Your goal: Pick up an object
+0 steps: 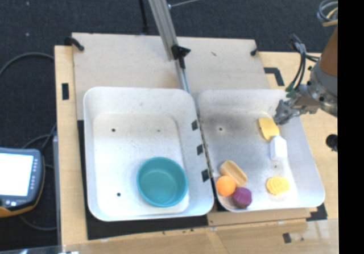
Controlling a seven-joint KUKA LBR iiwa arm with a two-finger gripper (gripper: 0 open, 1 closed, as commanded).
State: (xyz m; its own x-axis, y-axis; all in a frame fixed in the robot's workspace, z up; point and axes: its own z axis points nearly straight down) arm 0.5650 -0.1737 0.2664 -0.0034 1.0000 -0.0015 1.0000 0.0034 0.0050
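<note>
The right bin (pixel 239 128) holds a yellow block (pixel 268 128) near its far right side, with a small white bottle (pixel 277 148) just below it. A ridged yellow piece (pixel 277 184) lies near the front right. At the front left corner sit a tan bread-like piece (pixel 234 172), an orange ball (pixel 226 185) and a purple fruit (pixel 243 196). My gripper (pixel 282 113) hangs over the bin's right rim, just above and right of the yellow block. Nothing shows between its tips.
The left bin (pixel 114 116) holds a teal bowl (pixel 162 181) near its front right. A metal pole (pixel 165 20) slants up from between the bins at the back. A tablet (pixel 17 182) lies off the bench at the left.
</note>
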